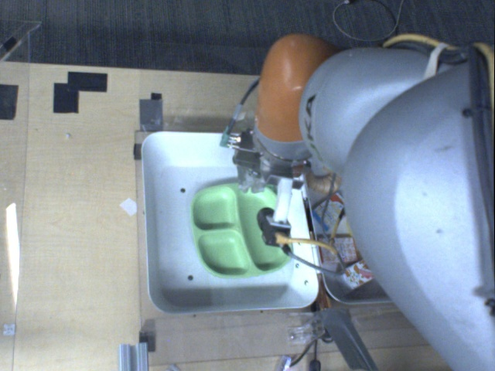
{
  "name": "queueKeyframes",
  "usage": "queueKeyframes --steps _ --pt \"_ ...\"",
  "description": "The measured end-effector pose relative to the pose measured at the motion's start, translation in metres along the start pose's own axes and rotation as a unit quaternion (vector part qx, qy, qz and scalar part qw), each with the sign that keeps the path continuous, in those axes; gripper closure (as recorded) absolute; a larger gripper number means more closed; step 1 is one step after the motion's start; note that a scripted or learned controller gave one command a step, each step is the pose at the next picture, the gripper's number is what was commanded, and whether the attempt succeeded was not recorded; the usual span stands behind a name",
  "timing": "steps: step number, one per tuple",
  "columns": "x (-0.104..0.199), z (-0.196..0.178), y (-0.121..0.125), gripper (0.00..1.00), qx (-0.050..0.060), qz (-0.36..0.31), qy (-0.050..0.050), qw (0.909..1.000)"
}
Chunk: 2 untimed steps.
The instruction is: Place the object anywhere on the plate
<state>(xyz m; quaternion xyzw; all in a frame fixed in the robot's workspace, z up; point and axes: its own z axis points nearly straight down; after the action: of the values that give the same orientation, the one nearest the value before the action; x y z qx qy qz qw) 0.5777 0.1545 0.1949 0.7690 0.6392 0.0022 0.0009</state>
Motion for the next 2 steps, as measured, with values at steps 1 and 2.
queueKeyframes --steps 1,2 --pt "0.0 0.0 0.0 0.0 0.0 0.0 0.0 1.0" --pt "0.001 -0.011 0.001 1.0 -0.001 -0.005 0.0 1.0"
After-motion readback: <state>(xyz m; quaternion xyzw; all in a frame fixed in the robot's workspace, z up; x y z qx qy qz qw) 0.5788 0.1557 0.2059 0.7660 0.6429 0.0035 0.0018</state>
